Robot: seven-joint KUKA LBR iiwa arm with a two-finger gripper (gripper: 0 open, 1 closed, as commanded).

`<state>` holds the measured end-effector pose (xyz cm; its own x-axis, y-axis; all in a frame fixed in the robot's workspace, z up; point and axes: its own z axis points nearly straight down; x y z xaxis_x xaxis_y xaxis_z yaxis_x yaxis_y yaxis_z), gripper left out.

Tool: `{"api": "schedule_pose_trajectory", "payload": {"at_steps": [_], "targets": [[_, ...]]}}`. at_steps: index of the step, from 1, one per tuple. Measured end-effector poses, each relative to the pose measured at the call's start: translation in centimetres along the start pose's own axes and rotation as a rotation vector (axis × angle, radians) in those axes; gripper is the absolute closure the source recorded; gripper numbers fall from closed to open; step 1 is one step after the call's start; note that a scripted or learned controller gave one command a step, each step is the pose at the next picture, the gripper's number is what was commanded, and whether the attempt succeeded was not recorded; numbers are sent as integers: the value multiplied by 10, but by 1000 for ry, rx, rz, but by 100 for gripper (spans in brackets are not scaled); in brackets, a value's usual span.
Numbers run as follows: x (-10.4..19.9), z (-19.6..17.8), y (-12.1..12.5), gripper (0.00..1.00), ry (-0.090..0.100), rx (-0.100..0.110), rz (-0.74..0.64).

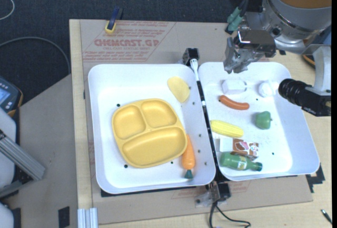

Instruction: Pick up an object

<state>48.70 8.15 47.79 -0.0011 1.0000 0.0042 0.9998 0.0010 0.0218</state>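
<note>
White object [234, 86] in right bin [300, 137], just below gripper [235, 65], finger state unclear.

Brown cardboard sheet [131, 40] under the bins, yellow-blue clip [112, 21] at its far edge

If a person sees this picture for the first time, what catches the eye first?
The big yellow divided plate in the left bin stands out first, with an orange carrot beside its right edge. Then the gripper, which hangs over the far end of the right bin, above a small white object.
</note>
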Motion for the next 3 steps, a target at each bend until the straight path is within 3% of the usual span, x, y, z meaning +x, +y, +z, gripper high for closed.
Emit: {"api": "schedule_pose_trajectory", "payload": {"at_steps": [1,2,3], "targets": [[-15,117,-12,100,-7,34,5],[36,111,-10,100,-3,20,-3],[-49,49,-8,100,-6,12,10]]}}
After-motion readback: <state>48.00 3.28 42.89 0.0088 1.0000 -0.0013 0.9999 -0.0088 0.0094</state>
